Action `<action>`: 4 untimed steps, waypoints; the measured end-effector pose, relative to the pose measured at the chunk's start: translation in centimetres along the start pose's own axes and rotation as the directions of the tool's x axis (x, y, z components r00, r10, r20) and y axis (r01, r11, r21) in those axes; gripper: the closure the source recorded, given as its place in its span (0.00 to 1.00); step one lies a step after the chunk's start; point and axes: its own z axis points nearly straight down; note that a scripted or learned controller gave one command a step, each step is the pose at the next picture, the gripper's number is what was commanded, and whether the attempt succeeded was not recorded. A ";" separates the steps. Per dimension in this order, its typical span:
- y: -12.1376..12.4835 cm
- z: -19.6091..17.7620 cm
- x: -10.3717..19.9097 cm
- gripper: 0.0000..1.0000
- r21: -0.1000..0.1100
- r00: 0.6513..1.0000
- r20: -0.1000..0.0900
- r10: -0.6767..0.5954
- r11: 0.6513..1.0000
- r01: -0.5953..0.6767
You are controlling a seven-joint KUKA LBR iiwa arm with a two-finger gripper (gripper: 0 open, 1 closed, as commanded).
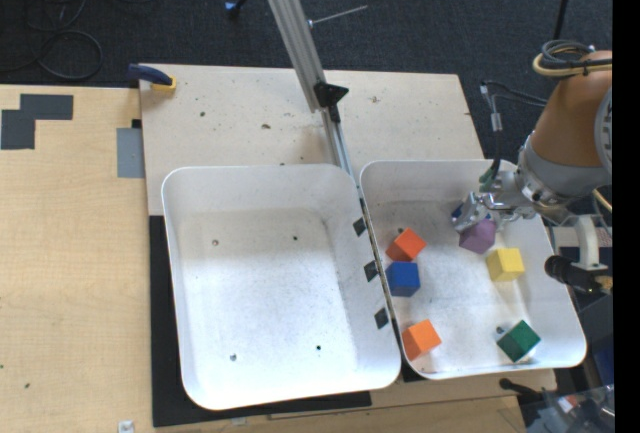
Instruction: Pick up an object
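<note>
In the right bin (pixel 440 183) lie several small blocks: an orange one (pixel 406 244), a blue one (pixel 403 278), a second orange one (pixel 422 337), a yellow one (pixel 505 264), a green one (pixel 518 341) and a purple one (pixel 477 235). My gripper (pixel 484 211) reaches in from the right and sits low over the purple block, right at its upper edge. The purple block is partly covered by the gripper's tip.
The left bin (pixel 200 191) stands beside the right one, with a row of black clips (pixel 371 270) along the shared wall. A slanted aluminium pole (pixel 296 31) rises behind the bins. A blue and yellow clamp (pixel 152 77) lies at the board's far left corner.
</note>
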 end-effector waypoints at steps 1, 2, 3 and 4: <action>-0.9 -5.7 0.0 1.00 0.001 1.000 0.000 0.000 1.000 0.000; -0.8 -10.1 -0.1 1.00 0.001 1.000 0.000 -0.001 1.000 0.001; 0.1 -9.0 5.2 1.00 0.007 1.000 -0.003 -0.004 1.000 0.004; -0.7 -8.2 9.5 1.00 0.008 1.000 -0.003 -0.003 1.000 0.003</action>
